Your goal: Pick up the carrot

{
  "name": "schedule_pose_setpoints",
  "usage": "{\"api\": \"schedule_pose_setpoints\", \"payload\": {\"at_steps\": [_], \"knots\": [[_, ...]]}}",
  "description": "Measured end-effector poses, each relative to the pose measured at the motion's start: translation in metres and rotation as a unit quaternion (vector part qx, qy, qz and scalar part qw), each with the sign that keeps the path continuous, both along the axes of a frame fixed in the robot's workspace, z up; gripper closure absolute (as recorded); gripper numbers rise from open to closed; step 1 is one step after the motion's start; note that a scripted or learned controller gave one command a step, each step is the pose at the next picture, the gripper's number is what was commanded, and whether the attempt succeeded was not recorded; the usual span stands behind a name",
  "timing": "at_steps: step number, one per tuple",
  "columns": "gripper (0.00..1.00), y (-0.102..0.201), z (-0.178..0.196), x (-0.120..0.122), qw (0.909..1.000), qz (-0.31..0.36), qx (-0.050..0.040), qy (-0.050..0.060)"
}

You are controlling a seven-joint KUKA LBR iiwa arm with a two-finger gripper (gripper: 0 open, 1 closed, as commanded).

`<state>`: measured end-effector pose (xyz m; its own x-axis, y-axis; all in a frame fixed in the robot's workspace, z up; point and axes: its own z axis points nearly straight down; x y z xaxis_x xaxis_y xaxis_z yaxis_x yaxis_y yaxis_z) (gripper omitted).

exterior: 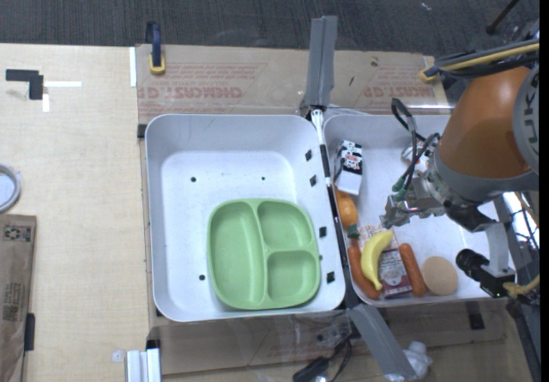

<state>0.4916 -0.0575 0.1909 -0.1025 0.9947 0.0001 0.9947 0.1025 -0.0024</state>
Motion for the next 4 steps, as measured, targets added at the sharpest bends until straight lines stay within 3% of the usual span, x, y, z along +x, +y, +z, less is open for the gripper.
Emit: {"api": "schedule_pose_setpoints", "payload": {"at_steps": [1, 2, 3, 4], "knots": [[1.00, 0.030, 0.077, -0.013, 0.9988, 0.048, -0.0005, -0.001], [1.00, 0.060, 0.050, -0.014, 0.9840, -0.178, -0.0013, 0.002], [1.00, 0.098, 0.082, -0.014, 0.9727, -0.232, -0.0020, 0.000], [1.00, 0.092, 0.035, 0.016, 0.9000, -0.436, -0.0032, 0.001]]}}
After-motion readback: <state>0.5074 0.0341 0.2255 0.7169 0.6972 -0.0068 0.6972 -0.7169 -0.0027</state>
